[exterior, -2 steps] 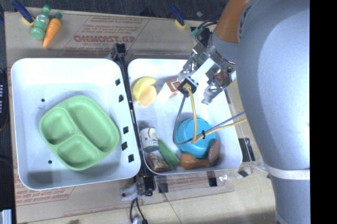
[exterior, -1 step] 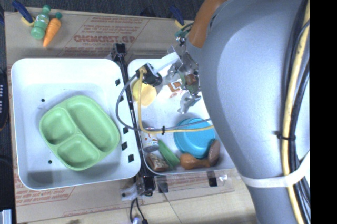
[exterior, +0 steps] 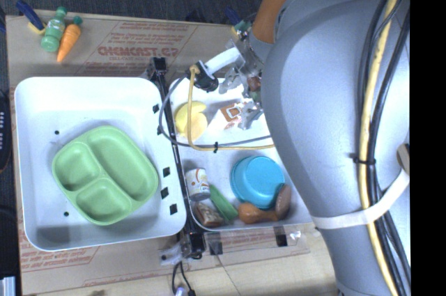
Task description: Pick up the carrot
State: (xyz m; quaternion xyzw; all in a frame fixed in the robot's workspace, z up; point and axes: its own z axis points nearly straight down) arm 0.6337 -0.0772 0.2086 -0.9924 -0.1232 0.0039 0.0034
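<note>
Carrot (exterior: 69,42) sat on counter (exterior: 139,44), outside bins. Gripper (exterior: 240,89) was over right bin (exterior: 182,89) clutter; couldn't tell its state. I figured wrong-item grab likely.

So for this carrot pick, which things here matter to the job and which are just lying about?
Part of the job:
carrot, lying on the cardboard outside both bins, top left
gripper, over the right bin

Lying about:
green divided plate in the left bin
yellow fruit
blue bowl
small can
green bottle beside the carrot
</note>
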